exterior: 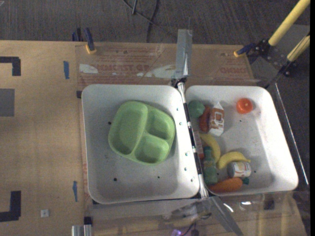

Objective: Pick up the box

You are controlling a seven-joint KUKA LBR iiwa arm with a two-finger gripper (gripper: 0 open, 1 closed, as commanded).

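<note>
The box is a small white and orange carton (216,119) lying near the left wall of the right bin (275,146), in its upper part. A red-brown item (204,120) lies against its left side and a dark green object (196,108) sits just above and left of it. Nothing rests on top of the carton.
The left bin (98,181) holds a green divided plate (142,132). In the right bin lie two bananas (233,158), a small can (239,169), a carrot (226,185), a green bottle-like item (210,168) and an orange round fruit (244,105). A yellow-handled clamp (288,21) sits at the top right.
</note>
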